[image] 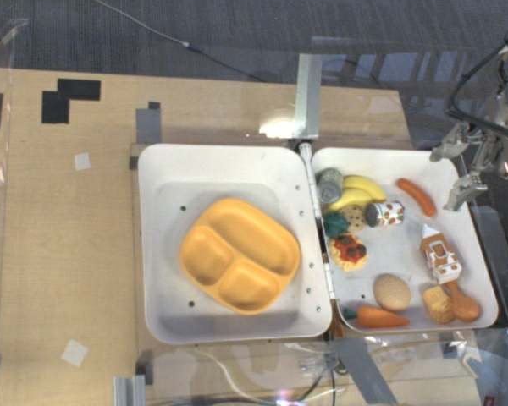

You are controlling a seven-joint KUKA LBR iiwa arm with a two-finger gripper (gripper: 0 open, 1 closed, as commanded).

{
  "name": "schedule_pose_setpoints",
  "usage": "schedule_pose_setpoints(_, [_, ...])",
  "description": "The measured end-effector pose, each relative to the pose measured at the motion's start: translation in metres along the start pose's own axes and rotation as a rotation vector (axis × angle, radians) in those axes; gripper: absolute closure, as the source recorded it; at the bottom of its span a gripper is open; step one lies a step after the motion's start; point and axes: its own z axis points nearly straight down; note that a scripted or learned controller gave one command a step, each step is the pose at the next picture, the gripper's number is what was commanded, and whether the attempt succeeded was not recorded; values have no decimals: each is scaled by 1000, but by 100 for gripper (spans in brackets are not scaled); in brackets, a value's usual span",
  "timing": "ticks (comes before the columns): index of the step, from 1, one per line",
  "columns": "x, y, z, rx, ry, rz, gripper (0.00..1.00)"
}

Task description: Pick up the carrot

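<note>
We locate the carrot [381, 317] in the right bin [483, 265], lying flat against the bin's near wall at roughly 7 o'clock from the bin centre, its orange body pointing toward 3 o'clock and its green end toward 9 o'clock. Just beyond it, at 12 o'clock, sits a tan egg [392, 293]. At 3 o'clock from the carrot we see a fried drumstick [451, 301], and above that a small milk carton [439, 257].

We note the remaining contents of the right bin: a banana [359, 194] near the far left corner, a grey can [328, 184] touching it at 9 o'clock, a small tin with a red-and-white label [384, 214], a pizza slice [349, 251], and a sausage [416, 197] toward the far right.

The left bin [161, 252] holds a yellow divided plate [240, 255], well apart from the carrot.

We find the gripper [472, 174] over the far right corner of the right bin, at about 1 o'clock from the bin centre and well apart from the carrot. We cannot tell how it is set; nothing is seen held in it.
</note>
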Motion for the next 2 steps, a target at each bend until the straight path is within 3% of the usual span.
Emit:
schedule_pose_setpoints(1, [1,-13,114,-3,11,113,0])
schedule_pose_setpoints(2, [-2,-13,109,-1,2,112,0])
